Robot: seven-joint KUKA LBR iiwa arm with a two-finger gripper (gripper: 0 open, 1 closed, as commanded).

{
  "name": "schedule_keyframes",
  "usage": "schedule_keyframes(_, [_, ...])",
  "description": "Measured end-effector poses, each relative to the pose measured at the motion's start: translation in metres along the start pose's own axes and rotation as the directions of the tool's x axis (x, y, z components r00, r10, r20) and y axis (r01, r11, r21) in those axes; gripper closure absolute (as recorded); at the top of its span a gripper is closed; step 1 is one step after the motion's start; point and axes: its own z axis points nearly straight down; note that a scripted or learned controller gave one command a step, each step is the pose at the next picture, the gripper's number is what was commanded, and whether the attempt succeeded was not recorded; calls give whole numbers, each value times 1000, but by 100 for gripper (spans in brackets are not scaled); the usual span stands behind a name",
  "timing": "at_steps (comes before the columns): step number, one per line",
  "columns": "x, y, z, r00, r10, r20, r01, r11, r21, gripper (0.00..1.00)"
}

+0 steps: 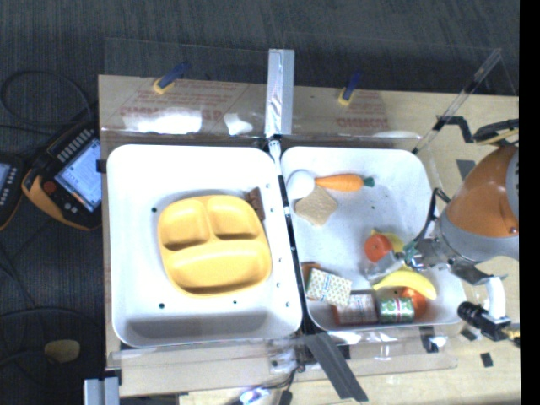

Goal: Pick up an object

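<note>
In the right bin (396,163), toward its near right corner, a crowded heap: banana (407,282), green-labelled can (395,309), orange-red round fruit (378,245), small patterned box (328,287). Just above the banana and beside the round fruit, the hand (415,256), low among them, at the end of the arm (485,201). Apart or together: cannot tell, too small and dark against the clutter. Nothing seen clamped in it.

Farther back, well apart from the hand, a carrot (339,182), a slice of bread (315,207) and a white ball (299,180). In the left bin (126,226), a yellow divided tray (215,243).

Probable troubles from here:
- Catching two things at once, because of the tight packing.
- Sliding off the banana's curved skin.
- Pushing the round fruit away instead of gripping it.
- Knocking the bin wall, very near on the arm's side.
</note>
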Motion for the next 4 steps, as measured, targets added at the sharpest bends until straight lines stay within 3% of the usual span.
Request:
schedule_keyframes(1, [-9,-5,-31,971,240,4,-240,971,7,0])
schedule_keyframes(2, [7,12,0,993,115,15,-115,993,1,0])
schedule_keyframes(3, [13,41,0,999,-38,24,38,999,1,0])
schedule_keyframes(4, [6,60,1,989,-145,20,145,989,5,0])
